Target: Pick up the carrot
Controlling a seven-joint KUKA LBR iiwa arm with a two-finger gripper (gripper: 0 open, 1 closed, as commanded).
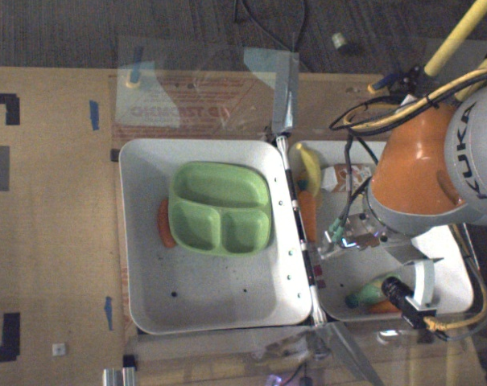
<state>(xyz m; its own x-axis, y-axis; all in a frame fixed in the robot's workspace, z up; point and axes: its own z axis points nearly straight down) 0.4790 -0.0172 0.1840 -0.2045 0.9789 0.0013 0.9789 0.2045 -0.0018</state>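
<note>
On the bench: a tan cardboard-covered bench [50, 215] carries two shallow white bins side by side, with black tape corners and short blue tape strips on its surface.
Arm: the grey arm with the orange band [420, 167] reaches in from the right and hangs over the right bin, with yellow and black cables looped around it.
Left bin: the shallow white plastic bin on the left [211, 288] holds a plate near its middle; its lower half is bare floor.
Right bin: the shallow white plastic bin on the right [448, 252] is largely covered by the arm.
Plate: a light green divided plastic plate [219, 207], three compartments, lies flat in the left bin.
Claw: the claw [352, 238] sits low over the middle of the right bin, just right of the carrot; whether it is spread or pressed together cannot be told, and nothing is seen held in it.
Carrot: a long orange carrot [307, 215] lies along the left wall of the right bin, lengthwise up and down the view, just below the banana.
Banana: a yellow banana [309, 167] lies at the upper left of the right bin.
Orange piece: a small orange object [164, 223] shows at the plate's left edge, partly hidden beneath it.
Green piece: a small green object [362, 297] lies near the right bin's lower edge, touching another orange bit.
</note>
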